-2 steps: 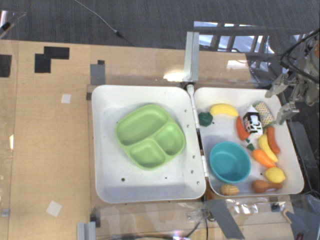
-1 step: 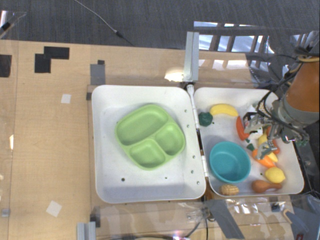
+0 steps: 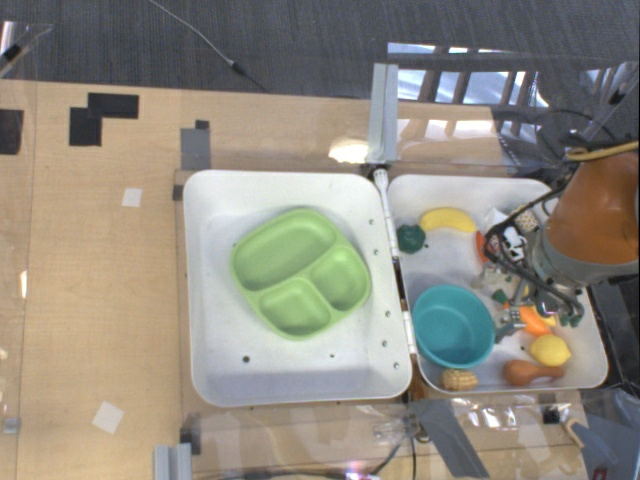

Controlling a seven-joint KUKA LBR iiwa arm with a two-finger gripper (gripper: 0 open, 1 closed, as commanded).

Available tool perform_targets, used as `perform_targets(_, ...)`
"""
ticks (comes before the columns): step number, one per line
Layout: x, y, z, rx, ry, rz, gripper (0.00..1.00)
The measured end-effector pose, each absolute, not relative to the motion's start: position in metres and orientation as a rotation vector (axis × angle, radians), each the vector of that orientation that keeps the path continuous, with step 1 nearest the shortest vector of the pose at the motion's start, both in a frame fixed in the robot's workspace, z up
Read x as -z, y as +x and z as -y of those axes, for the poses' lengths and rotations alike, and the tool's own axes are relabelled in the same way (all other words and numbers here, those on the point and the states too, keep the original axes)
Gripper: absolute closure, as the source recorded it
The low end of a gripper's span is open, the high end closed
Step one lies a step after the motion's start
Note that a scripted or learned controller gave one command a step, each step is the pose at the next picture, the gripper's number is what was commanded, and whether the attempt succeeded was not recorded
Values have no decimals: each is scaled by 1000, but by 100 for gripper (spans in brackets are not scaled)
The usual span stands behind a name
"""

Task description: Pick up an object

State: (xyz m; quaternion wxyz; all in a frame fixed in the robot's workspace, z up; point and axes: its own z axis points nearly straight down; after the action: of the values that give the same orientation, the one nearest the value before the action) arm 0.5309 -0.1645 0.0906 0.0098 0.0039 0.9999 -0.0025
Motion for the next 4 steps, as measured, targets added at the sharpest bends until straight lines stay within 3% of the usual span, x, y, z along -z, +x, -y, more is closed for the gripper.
perform_targets(1,-105,536,163,13,1,-3106,100)
perform_targets(2,-104,536,164,13,1,-3107,0)
perform_targets(3,-102,532,156,48,26,-3105,0)
perform_targets(4,-90,639,125,7,57,-3137,0)
